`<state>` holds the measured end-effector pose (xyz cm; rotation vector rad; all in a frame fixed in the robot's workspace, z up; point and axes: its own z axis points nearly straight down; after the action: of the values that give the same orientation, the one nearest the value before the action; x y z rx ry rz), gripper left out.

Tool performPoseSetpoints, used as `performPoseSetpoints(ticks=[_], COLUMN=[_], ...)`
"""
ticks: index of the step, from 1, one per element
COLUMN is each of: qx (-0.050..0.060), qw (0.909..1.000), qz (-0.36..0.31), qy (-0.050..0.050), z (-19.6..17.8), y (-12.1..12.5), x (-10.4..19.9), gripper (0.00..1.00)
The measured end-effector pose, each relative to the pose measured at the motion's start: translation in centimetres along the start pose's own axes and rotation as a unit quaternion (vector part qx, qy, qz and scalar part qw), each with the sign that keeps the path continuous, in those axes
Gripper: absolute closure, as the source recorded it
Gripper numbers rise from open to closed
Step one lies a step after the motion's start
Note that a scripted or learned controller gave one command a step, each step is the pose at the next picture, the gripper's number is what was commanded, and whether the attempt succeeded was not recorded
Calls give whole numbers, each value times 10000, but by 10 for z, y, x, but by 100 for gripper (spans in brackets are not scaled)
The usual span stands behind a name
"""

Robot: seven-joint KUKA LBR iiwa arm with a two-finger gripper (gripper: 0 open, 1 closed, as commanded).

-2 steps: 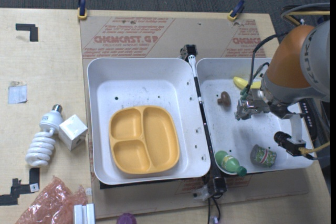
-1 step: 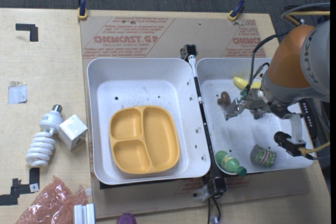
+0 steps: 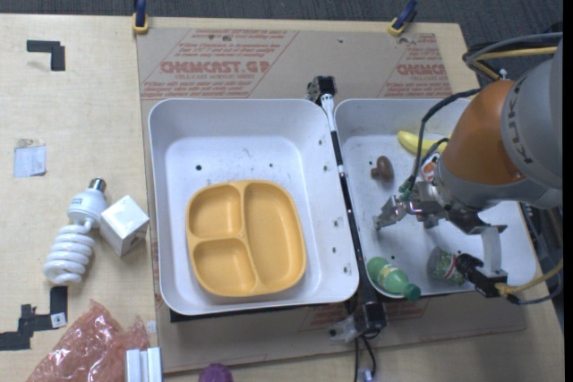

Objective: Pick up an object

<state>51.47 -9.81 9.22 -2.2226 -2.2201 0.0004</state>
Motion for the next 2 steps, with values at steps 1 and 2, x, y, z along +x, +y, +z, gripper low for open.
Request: performPoseSetpoints(ticks=[1,2], qx=[-8,-4], qw=[10000,10000], qz=[1,-16], qy=[-4,-7], z=[-10,-18], y=[1,77], x=[-1,-16], gripper=[100,100])
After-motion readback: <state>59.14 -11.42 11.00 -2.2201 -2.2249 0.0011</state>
